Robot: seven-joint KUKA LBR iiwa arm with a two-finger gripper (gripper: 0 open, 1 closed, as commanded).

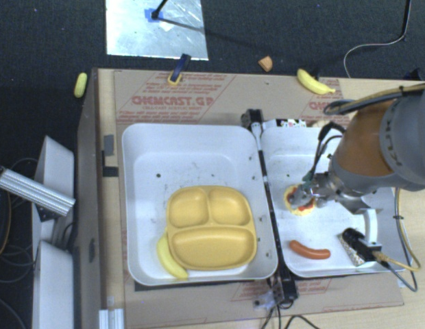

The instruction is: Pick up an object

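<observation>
Hand (303, 199) down in right bin (295, 157), over yellow-red toy (297, 203) at 9 o'clock there; grip cannot be told. Sausage (309, 251) at 6. Yellow tray (211, 227), banana (169, 259) in left bin (192, 146).

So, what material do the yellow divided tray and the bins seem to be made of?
The yellow divided tray looks like moulded plastic, smooth and matte, with rounded compartment edges. The white bins seem to be thin formed plastic, slightly scuffed, with rounded corners. Neither is certain.

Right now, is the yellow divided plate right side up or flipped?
Right side up: the plate shows its three hollow compartments facing the camera, in the left bin.
</observation>
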